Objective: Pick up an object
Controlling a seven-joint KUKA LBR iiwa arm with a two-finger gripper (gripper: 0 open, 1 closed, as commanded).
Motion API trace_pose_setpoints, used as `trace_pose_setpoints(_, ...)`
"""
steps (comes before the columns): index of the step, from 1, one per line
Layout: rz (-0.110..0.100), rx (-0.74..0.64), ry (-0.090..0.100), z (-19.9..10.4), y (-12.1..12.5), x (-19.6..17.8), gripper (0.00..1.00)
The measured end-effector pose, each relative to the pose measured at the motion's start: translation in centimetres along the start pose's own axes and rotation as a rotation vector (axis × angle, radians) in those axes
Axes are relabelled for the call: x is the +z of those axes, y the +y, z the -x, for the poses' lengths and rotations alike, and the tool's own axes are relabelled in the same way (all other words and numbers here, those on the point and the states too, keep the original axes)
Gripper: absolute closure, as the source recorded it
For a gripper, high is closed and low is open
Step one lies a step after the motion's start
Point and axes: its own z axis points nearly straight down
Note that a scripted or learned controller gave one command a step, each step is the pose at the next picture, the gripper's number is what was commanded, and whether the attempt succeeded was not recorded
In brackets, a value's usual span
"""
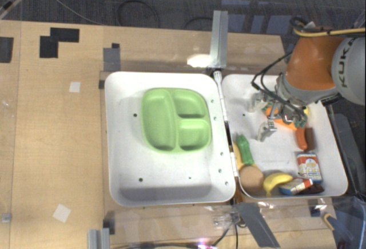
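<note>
1. Plainly, the bench (51, 145) is the biggest thing here, and it carries two white bins side by side, with my grey arm and its orange band (311, 67) reaching over the right one.
2. The left bin (123, 127) holds a single green divided tray (174, 119), lying flat near its middle.
3. The right bin (337, 176) holds everything I might pick. A green, elongated object (245, 150) lies by its left wall, and a round tan object (250, 176) sits just below that.
4. A yellow banana (275, 181) lies beside the tan one at the front edge. A small carton (308, 165) stands near the right wall, and a reddish-brown sausage-shaped object (302, 138) lies just above it.
5. My end effector (269, 122) hangs over the upper middle of the right bin, beside something orange (286, 122). I cannot tell how it is set, and I see nothing held in it.
6. As I judge it, the task is hardly begun. Every object rests on the bin floor, nothing is lifted, and the whole grasp and raise are left to do.
</note>
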Motion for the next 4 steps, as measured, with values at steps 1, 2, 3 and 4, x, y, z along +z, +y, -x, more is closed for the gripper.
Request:
trace_pose_setpoints(1,-0.001,-0.001,-0.012,0.4,0.1,-1.5,1.0)
trace_pose_setpoints(2,-0.004,-0.145,-0.013,5.8,-2.3,-20.2,1.0)
trace_pose_setpoints(3,0.0,-0.146,-0.002,5.6,-2.3,-19.5,0.0)
trace_pose_setpoints(4,0.004,-0.166,0.01,5.3,-2.3,-9.0,0.0)
